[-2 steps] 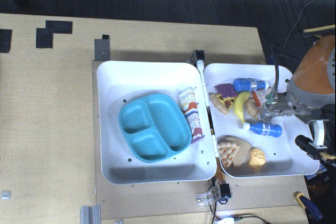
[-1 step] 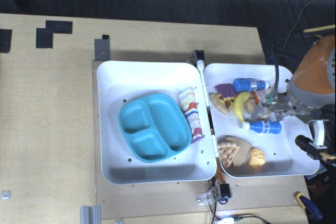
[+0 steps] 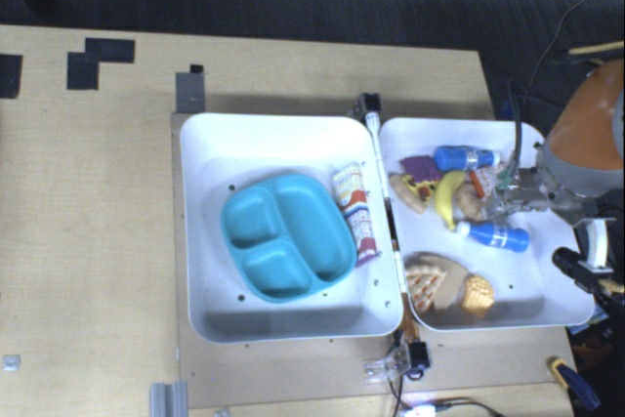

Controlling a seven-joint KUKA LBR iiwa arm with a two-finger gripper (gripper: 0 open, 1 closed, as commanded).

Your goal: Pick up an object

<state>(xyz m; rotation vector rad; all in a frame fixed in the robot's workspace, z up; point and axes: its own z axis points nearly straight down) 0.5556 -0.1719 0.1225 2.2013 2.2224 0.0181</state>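
The right bin (image 3: pixel 547 293) holds a pile of small items. A yellow banana (image 3: pixel 447 197) lies in the middle, with a purple object (image 3: pixel 422 168) and a blue bottle (image 3: pixel 463 157) behind it. A second blue bottle (image 3: pixel 498 235) lies nearer the front. A tan shell-shaped piece (image 3: pixel 430 281) and a small orange-brown item (image 3: pixel 477 293) rest at the front. My gripper (image 3: pixel 506 191) reaches in from the right and sits low over the pile, just right of the banana and above the second blue bottle. Nothing is visibly held.
The left bin (image 3: pixel 200 210) contains a blue divided plate (image 3: pixel 287 236) and a white-and-red tube (image 3: pixel 355 212) along its right wall. The grey arm with its orange band (image 3: pixel 591 127) hangs over the right bin's right edge. Cables run at the bench's front.
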